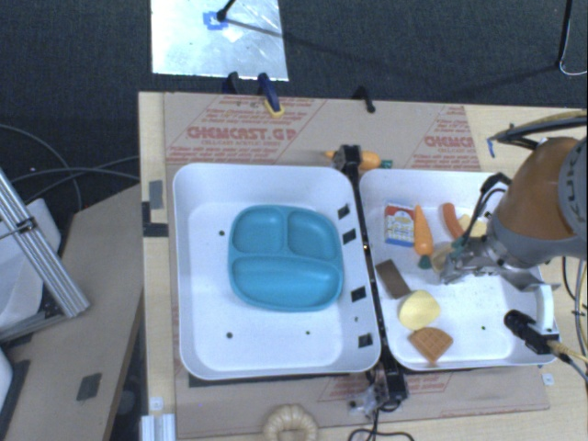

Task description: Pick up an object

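Observation:
My gripper point(447, 267) is down in the right bin point(478, 356), near its middle. Just to its upper left lies an orange carrot point(422, 231), and a second reddish-orange piece point(450, 219) lies above it. A small white box with a red and blue label point(398, 224) sits left of the carrot. A brown flat bar point(392, 278) lies to the gripper's left. Below it and to the left are a yellow rounded piece point(419, 310) and a tan cracker-like piece point(431, 343). Nothing shows between the gripper and these objects to say it holds one.
The left bin point(197, 338) holds a blue divided plate point(284, 256). A black divider with clips point(364, 255) runs between the bins. A small orange item point(368, 161) lies on the cardboard just behind the bins. The arm's orange band point(551, 191) hangs over the right bin's far right.

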Controlling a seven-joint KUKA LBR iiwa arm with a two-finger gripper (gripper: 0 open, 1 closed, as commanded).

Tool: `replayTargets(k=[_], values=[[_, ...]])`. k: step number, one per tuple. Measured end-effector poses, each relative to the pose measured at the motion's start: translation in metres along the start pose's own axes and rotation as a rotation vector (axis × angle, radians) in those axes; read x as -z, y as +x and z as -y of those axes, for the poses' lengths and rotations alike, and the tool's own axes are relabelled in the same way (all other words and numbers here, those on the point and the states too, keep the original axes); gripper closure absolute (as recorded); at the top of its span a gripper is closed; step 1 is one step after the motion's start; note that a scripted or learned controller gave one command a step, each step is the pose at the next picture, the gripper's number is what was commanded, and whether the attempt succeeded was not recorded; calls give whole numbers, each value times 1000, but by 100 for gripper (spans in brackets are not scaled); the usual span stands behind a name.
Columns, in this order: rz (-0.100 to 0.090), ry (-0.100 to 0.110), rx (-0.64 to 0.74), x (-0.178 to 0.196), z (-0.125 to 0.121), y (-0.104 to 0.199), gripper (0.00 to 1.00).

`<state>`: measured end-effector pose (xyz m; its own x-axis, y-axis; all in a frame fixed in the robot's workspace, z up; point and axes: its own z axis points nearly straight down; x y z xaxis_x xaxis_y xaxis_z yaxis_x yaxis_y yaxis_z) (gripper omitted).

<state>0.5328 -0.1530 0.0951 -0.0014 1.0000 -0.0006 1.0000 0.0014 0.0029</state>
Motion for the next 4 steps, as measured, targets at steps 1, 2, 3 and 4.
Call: replayTargets(k=[1, 2, 3, 4], values=[[0, -3, 3, 47, -3, 8, 100], [1, -5, 3, 110, -1, 11, 100], [0, -1, 3, 131, -3, 11, 100], [-2, 1, 7, 138, 4, 57, 100]])
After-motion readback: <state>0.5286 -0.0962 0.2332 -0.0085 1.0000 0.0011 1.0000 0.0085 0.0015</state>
